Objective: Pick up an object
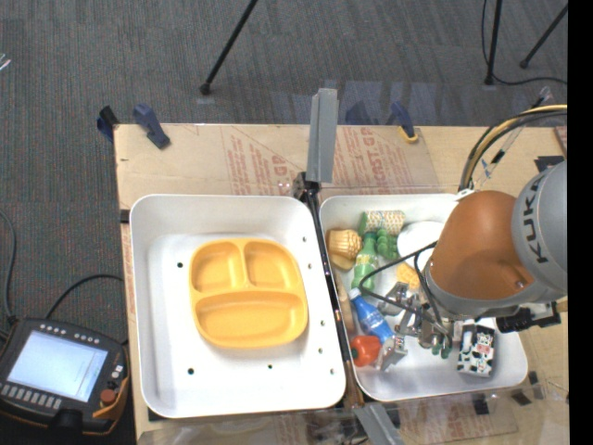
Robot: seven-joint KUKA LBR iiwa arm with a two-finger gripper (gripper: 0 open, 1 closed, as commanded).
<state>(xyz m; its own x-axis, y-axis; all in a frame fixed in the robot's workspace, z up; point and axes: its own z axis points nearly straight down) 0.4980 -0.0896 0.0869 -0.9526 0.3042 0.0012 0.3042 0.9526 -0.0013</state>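
Single fixed camera above bench, looking down at a slant. Both white bins in frame, floor at far edge; arm enters from right, near.

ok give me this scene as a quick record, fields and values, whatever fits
left bin: holds a yellow divided plate, lying flat, three compartments
right bin: holds a pile of small toys
toys seen: corn cob, blue bottle, red item, cow-patterned carton
arm: reaches in from the right, orange band over the right bin
hand: low among the toys, beside the blue bottle
grasp: cannot tell
outside bins: teach pendant at lower left
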